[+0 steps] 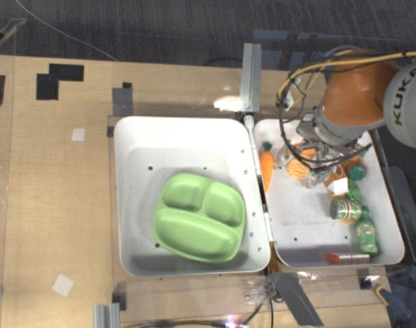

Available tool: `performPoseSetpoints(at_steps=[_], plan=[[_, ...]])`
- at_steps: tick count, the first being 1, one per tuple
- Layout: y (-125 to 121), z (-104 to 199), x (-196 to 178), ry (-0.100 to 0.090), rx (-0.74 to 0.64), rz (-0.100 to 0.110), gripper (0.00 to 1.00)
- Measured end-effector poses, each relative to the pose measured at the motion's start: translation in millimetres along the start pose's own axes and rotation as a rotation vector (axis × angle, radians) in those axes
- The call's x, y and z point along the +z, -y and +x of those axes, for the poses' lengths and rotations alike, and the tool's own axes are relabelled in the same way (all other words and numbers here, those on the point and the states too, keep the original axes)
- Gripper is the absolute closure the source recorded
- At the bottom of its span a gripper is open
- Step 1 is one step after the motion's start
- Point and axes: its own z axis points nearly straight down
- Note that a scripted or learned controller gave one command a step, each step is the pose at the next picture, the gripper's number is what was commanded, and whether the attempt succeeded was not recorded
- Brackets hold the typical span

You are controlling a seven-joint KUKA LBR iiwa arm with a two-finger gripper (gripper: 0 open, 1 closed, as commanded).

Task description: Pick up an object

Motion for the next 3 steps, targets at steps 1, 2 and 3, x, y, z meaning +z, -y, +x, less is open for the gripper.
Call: performPoseSetpoints(at_steps=[1, 2, 3], plan=[[-68, 32, -1, 0.005, 0.266, 0.003, 0.00], [-98, 53, -3, 0.009, 0.101, 0.009, 0.00], [-96, 48, -17, 0.021, 0.095, 0.019, 1.00]])
